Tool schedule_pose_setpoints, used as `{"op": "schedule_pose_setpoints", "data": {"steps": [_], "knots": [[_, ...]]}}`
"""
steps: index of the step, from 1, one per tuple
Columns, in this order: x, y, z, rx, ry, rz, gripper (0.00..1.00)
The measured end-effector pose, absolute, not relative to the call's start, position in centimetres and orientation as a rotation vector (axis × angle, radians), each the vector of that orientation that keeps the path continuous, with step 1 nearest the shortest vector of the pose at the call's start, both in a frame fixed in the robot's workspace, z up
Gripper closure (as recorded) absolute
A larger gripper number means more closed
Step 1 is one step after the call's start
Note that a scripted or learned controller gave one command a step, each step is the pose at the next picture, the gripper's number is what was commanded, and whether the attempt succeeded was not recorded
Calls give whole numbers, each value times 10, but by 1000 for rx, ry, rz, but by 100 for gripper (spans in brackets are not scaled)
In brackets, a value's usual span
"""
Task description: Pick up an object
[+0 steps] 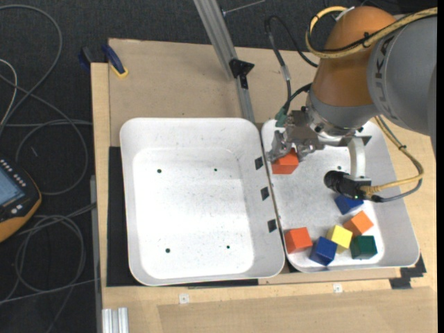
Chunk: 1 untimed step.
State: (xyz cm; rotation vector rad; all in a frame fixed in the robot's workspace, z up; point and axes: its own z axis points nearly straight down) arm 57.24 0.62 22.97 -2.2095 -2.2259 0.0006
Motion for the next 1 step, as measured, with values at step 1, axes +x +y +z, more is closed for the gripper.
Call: {"op": "schedule_pose_setpoints", "data": {"steps": [1], "knots": [[567,54,242,-2213,-2228,-4,100]]}}
